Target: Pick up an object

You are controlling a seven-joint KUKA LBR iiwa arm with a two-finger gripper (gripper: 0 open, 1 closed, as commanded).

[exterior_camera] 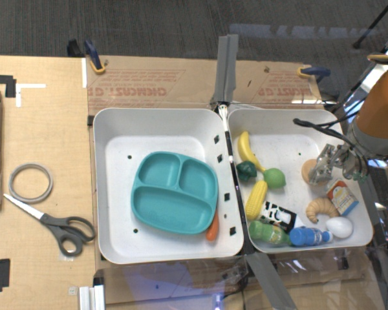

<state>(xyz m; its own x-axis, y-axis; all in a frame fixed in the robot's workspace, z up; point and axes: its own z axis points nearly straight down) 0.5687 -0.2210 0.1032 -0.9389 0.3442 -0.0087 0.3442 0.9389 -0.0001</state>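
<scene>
My gripper (323, 167) hangs low over the right side of the right bin (291, 123), on the arm reaching in from the right. It sits right beside a tan round object (308, 170), partly covering that object's right side. I cannot tell whether it touches it. Just below the gripper lie an orange and white carton (342, 197) and a croissant (321, 208). Further left in the same bin are a banana (245, 148), a green round fruit (274, 177) and a corn cob (256, 199).
Along the right bin's front lie a black and white box (279, 216), a green bottle (268, 234), a blue bottle (308, 237) and a white egg (339, 227). The left bin (116, 134) holds a teal divided plate (176, 192) and a carrot (212, 228). Scissors (55, 225) and a tape roll (30, 181) lie on the bench.
</scene>
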